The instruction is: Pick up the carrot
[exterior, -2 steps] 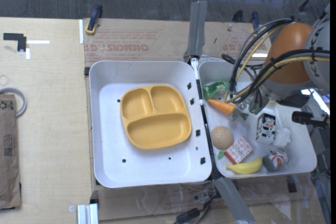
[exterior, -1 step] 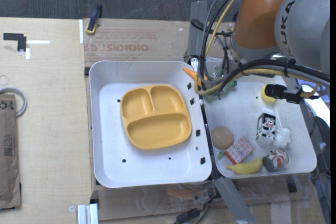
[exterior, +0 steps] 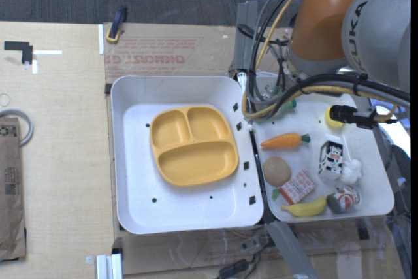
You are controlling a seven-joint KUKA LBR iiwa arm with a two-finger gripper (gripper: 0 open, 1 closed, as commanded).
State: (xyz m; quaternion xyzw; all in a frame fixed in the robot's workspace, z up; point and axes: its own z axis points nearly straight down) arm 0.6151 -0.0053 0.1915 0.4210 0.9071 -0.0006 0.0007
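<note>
Arm over right bin's far edge; carrot lying loose in that bin.
KUKA arm covers the far right corner; its gripper's state I cannot tell. Left bin holds a yellow divided plate. Carrot lies near the right bin's left wall, a round bun beside it, banana at the near edge.

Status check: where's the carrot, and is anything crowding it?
Carrot lying flat in right bin, untouched. Arm overhead at bin's far end. Round brown item just below carrot, apart.
</note>
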